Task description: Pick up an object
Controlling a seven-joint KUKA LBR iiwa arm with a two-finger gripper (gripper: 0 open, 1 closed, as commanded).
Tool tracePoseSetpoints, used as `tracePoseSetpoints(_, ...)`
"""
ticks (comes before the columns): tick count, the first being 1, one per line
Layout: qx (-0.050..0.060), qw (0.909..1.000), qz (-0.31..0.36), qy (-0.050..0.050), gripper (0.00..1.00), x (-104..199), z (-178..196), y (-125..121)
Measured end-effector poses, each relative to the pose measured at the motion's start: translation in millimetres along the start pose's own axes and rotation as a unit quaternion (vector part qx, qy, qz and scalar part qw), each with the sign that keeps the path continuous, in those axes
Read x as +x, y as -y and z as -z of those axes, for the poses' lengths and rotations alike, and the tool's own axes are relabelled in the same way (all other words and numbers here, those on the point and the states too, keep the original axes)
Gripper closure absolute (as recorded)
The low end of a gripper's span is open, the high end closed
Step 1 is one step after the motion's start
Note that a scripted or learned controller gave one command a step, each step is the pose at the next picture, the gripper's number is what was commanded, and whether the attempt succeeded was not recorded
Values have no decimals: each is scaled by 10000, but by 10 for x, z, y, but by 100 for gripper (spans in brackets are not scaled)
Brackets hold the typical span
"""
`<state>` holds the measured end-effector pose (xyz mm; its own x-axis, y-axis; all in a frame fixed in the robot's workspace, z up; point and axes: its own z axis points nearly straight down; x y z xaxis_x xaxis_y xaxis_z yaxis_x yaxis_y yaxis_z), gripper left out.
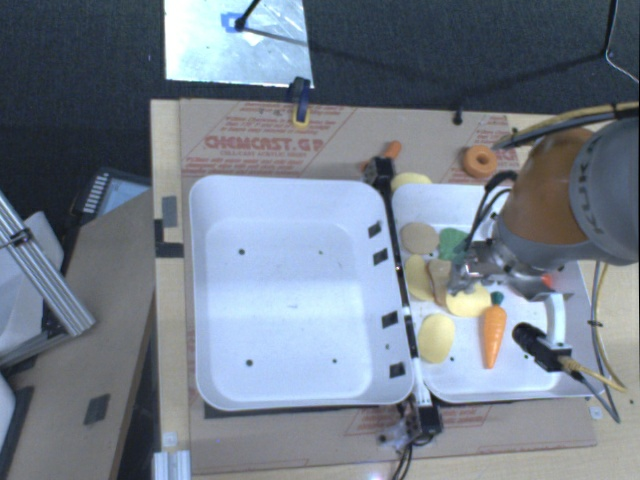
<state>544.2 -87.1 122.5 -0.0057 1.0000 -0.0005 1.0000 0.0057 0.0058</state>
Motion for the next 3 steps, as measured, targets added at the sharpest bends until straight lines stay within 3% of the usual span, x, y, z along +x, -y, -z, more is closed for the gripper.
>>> tracePoseSetpoints(1,-83,10000,7,13,100,105,3033,-867)
tracePoseSetpoints(2,13,10000,-51,17,100,-651,2758,-1074)
tracePoseSetpoints(3,13,10000,-40,15,100,-1129,2590,-1254)
